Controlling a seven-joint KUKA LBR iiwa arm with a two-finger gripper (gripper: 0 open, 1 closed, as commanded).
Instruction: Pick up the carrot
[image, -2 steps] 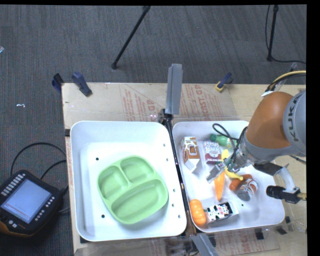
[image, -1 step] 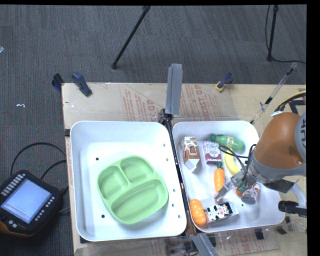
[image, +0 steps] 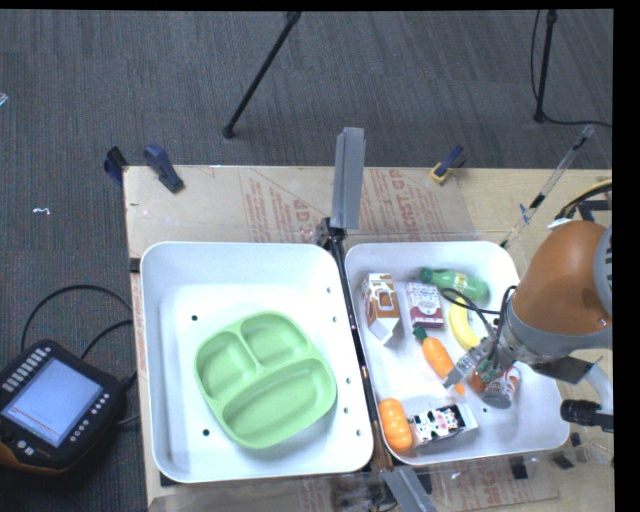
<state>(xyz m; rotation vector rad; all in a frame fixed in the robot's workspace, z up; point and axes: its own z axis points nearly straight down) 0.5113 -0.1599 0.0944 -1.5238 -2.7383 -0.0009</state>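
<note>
Orange carrot (image: 436, 356) lying in the right white bin (image: 535, 432) beside the banana (image: 462, 325), pincer (image: 470, 368) low just right of the carrot, cannot tell if apart or together, green plate (image: 264, 391) in left bin (image: 160, 300)

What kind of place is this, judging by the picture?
Probably a robotics lab: a bench holds two white bins of toy food, a tripod stands on grey carpet, and a control pendant lies nearby.

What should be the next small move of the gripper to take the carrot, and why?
Probably a short move toward the left bin, to centre over the carrot before descending. The gripper sits at the carrot's right end, beside the banana, and the carrot is not seen between its fingers.
</note>
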